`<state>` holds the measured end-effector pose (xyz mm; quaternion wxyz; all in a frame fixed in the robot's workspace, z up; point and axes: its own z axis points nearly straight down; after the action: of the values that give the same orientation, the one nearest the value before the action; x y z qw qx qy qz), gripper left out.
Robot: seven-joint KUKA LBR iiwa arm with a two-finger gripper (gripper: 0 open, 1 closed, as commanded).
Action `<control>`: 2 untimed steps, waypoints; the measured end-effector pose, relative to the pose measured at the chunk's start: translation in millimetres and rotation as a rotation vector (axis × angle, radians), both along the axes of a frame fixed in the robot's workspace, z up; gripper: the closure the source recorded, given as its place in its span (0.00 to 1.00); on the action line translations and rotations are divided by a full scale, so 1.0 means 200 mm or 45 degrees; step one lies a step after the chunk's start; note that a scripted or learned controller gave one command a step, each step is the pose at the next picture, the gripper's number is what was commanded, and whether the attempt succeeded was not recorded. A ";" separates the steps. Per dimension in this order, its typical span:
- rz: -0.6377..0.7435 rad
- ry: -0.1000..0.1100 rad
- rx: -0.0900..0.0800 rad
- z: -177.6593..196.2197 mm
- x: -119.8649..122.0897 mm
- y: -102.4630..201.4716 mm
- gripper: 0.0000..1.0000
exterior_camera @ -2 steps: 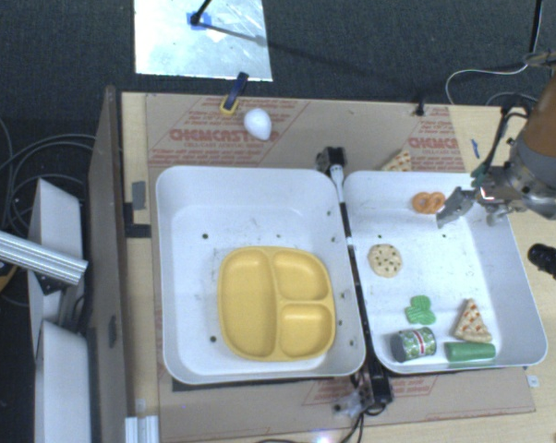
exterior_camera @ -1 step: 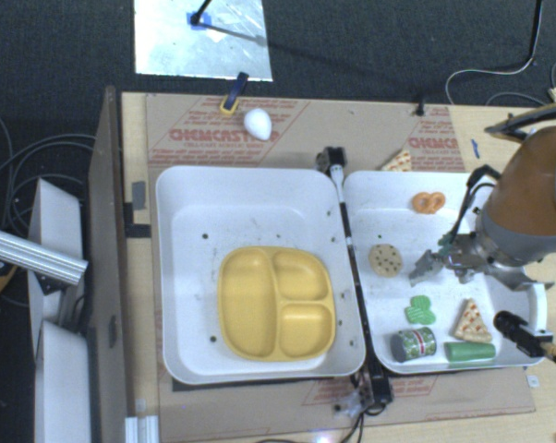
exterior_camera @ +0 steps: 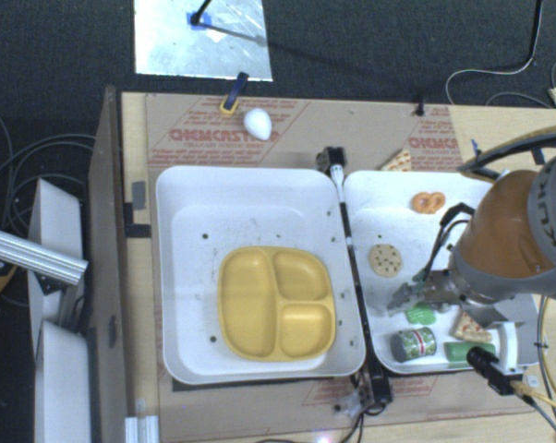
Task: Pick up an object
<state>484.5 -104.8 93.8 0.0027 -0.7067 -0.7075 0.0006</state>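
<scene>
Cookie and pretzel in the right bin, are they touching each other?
Apart. The camera view shows the cookie lower and the pretzel nearer the back of the right bin, with bare white floor between them.

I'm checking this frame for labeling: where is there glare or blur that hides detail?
Camera view: even, soft lighting. The foil sheet beyond the bench glares. The white bins are bright but not blown out, and the yellow tray reads clearly. The arm is soft-edged, and the gripper with the small items by it is too blurry to read.

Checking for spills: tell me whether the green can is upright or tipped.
Tipped: the green can lies on its side in the right bin, its round end facing left.
</scene>
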 end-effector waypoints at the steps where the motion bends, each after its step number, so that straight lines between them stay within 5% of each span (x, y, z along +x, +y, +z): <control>1: -0.005 -0.012 -0.006 -0.05 0.01 -0.50 0.00; 2: 0.012 -0.022 -0.006 0.48 0.25 -0.24 0.00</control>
<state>533.8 -152.8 189.3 -0.0052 -0.7033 -0.7108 -0.0038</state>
